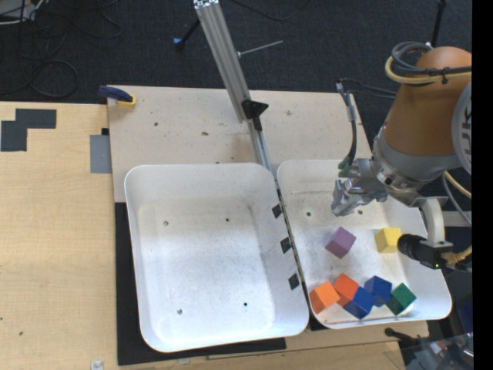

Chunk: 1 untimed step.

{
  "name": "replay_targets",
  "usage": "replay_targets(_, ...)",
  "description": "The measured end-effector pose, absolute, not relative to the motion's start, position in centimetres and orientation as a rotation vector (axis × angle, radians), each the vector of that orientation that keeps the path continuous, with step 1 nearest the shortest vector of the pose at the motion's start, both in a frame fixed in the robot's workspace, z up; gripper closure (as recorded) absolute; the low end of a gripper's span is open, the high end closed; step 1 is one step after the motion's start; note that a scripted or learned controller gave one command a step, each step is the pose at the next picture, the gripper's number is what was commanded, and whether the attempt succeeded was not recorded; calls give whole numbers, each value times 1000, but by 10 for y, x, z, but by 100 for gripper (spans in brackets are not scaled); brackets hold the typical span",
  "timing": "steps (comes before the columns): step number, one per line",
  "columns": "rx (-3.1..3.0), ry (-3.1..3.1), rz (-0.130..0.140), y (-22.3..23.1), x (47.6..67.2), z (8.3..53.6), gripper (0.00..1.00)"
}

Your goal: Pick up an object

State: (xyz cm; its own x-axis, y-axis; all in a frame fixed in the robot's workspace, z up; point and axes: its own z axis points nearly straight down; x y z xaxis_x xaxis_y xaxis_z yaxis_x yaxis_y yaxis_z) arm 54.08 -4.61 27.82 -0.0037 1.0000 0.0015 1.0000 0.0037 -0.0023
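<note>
Rt bin (308,177): purple cube (340,242) just below hand (348,198); hand state unclear.

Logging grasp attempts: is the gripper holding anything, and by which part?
Nothing is held: the gripper hangs above the right white bin, apart from the purple cube.

Blocks (362,293) crowd right bin (308,177) near corner.

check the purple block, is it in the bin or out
In. The purple block lies on the floor of the right bin, just below the gripper.
</note>
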Motion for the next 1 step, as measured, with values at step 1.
replay_targets(1,-2215,-2221,5,-1,553,253,100)
